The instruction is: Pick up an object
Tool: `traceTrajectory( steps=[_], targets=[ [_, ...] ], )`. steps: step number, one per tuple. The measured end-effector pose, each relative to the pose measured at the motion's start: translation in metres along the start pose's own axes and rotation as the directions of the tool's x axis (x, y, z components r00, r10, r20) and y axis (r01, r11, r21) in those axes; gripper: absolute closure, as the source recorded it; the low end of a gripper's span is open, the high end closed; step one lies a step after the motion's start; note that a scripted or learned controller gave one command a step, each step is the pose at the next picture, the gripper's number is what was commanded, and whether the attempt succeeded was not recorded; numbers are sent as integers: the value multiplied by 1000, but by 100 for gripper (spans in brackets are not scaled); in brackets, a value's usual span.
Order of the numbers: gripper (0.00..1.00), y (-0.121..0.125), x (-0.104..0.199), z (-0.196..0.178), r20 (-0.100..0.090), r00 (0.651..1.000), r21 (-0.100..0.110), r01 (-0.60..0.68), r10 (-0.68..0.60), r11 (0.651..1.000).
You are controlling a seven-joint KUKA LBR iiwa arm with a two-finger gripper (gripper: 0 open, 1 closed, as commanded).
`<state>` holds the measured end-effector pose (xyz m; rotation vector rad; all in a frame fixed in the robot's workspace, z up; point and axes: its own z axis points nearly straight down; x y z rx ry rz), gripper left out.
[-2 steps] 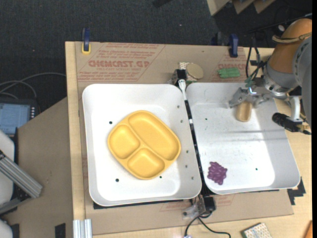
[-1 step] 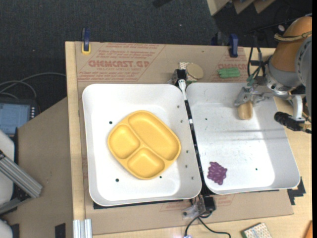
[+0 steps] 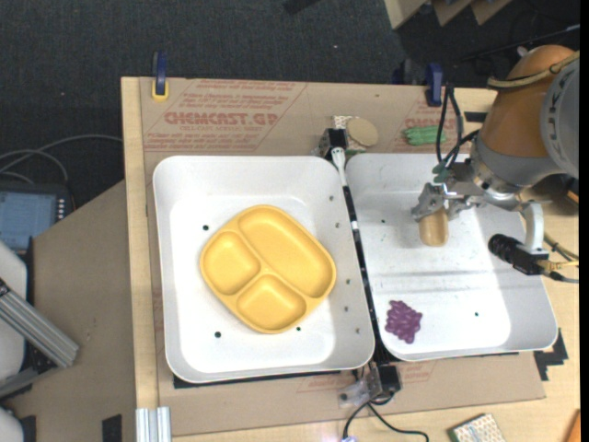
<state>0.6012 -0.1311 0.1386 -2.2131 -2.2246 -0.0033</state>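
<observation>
A: Tan object (image 3: 433, 229) location?
B: Right bin (image 3: 515, 325), upper middle, right of frame centre. Gripper (image 3: 434, 212) sits on top of it, fingers clamped around its upper end.
A: Other stuff?
B: Purple grape cluster (image 3: 403, 320) lower in the same bin. Yellow divided plate (image 3: 267, 267) in left bin (image 3: 184, 201), centre-left of frame.

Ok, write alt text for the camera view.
A robot arm's gripper sits over a tan object in the right white bin, which also contains a purple grape cluster. The left white bin holds a yellow divided plate.
</observation>
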Motion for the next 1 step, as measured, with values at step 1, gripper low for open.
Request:
traceTrajectory(
  steps=[1],
  targets=[
    [100,-47,102,-48,-2,1000,-1,5,-5,1000]
  ],
)
